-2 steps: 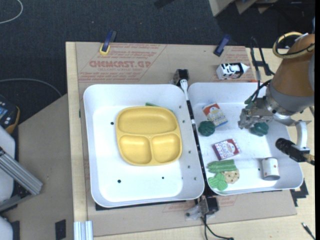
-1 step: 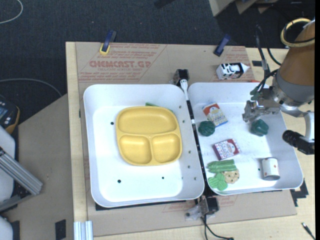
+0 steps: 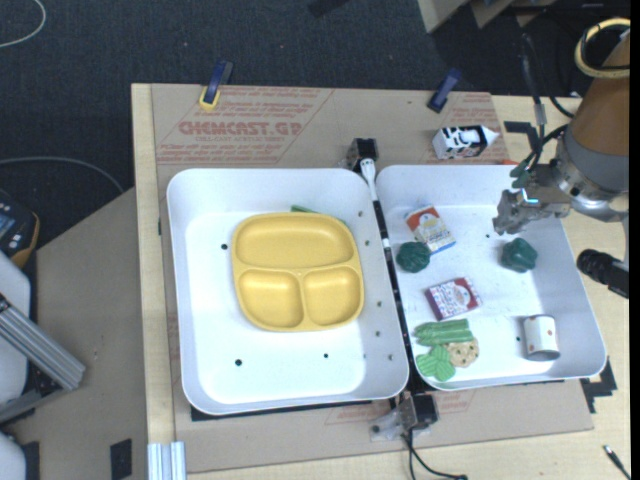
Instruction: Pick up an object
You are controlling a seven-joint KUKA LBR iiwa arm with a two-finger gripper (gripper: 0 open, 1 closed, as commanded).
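Note:
The right bin (image 3: 560, 368) holds several small items: a small carton with a red picture (image 3: 430, 229), a dark green lump (image 3: 413, 258), a red packet (image 3: 452, 297), a green vegetable toy with a cookie (image 3: 446, 346), a silver can (image 3: 540, 336), and a second dark green lump (image 3: 518, 256). My gripper (image 3: 512, 218) hangs over the bin's far right part, just above and left of that second green lump. Nothing shows between its fingers.
A yellow three-compartment plate (image 3: 296, 269) lies in the left bin (image 3: 200, 348), with a green thing peeking out behind it. A black-and-white cow toy (image 3: 465, 140) sits on the bench beyond the right bin. Clamps stand along the bench's far edge.

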